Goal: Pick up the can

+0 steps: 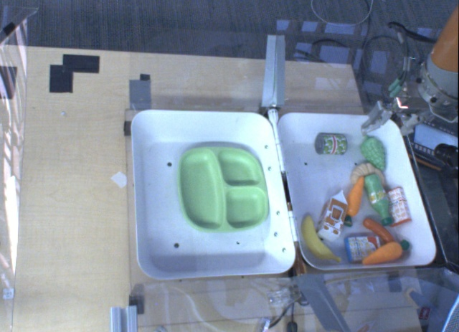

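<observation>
The can (330, 143) is small, green-labelled with a silver end, and lies on its side in the upper part of the right bin (301, 180), apart from the other items. My gripper (379, 115) hangs at that bin's far right corner, up and to the right of the can and not touching it. The arm's grey body and orange band (446, 47) enter from the upper right.
A green leafy toy (373, 153) lies right of the can. Below it are carrots (356, 196), a green bottle (377, 196), a banana (315, 239), small cartons (333, 214) and a packet (399, 205). The left bin (154, 180) holds a green divided plate (222, 187). Cables lie behind the bins.
</observation>
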Robot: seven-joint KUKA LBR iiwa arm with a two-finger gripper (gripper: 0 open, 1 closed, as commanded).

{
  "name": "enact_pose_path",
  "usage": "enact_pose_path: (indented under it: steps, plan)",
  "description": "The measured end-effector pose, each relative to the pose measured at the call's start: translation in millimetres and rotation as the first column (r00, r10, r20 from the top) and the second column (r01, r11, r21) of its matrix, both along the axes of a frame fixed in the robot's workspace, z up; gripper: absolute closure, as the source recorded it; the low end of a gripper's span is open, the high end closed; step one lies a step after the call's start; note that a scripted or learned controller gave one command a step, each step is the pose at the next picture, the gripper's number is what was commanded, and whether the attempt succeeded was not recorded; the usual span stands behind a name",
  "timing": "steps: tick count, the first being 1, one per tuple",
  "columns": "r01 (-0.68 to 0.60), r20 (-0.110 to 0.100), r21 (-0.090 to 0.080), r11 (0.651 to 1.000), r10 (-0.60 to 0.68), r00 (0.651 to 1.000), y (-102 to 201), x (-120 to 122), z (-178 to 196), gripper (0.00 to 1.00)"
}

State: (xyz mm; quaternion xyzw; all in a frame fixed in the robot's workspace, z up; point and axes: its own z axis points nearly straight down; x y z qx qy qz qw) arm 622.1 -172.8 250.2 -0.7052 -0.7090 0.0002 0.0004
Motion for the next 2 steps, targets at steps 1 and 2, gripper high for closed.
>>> enact_pose_path:
  steps: [1,2]
  plan:
    - [-0.002,-0.002,0.0,1.0,0.002,1.0,43.9,46.8,-106.4,0.0]
    - [0.028,0.005,-0.002,1.0,-0.028,1.0,73.8,48.3,-150.8,0.0]
